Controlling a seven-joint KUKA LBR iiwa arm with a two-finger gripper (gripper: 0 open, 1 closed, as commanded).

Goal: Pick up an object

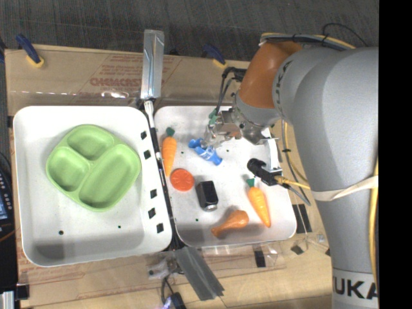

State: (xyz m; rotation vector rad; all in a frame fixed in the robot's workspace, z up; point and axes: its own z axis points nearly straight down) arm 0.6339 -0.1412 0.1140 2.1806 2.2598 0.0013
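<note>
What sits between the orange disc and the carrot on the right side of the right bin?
In the camera view, a small black block lies between the orange disc and the right-hand carrot.

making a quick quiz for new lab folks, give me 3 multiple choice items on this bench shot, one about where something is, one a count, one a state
1. Where is the green divided plate?
A. in the left bin
B. in the right bin
C. on the floor

2. How many carrots lie in the right bin?
A. one
B. two
C. four

3. How does the black block stand to the gripper?
A. clamped in it
B. lying apart from it on the bin floor
C. hanging from it

Answers:
1. A, the plate rests on the left bin floor.
2. B, one carrot lies by the divider, another carrot near the right wall.
3. B, the block sits by the orange disc, well below the gripper.
</note>
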